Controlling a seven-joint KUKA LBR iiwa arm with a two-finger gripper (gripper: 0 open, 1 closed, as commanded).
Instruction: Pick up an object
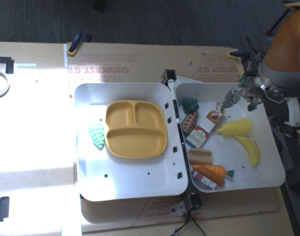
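Overhead, two shallow white bins are seen side by side on a cardboard-covered bench. The right bin (pixel 267 173) is taken as the landmark. At its far right corner the arm (pixel 286 48) is seen, grey with an orange band, and the gripper (pixel 232 100) is held low over the bin's back part. Whether the claw is open or closed cannot be told, and nothing can be made out in its grasp.

Just beside the gripper, toward the bin's centre, a small brown-and-white carton (pixel 215 116) is seen. A yellow bottle-shaped toy (pixel 234 127) is laid in the middle of the bin, with a banana (pixel 251 150) just nearer. Against the bin's left wall a dark green toy (pixel 190 104), a watermelon slice (pixel 189 121), a small printed box (pixel 198 136) and a hot dog bun (pixel 199 156) are ranged from back to front. A carrot (pixel 212 171) is laid at the near edge, touching a flat red-and-white packet (pixel 204 180).

To the left of the right bin, the left bin (pixel 127 181) is found, with a yellow divided plate (pixel 136 129) in it and a pale green toy (pixel 96 135) just beside the plate.
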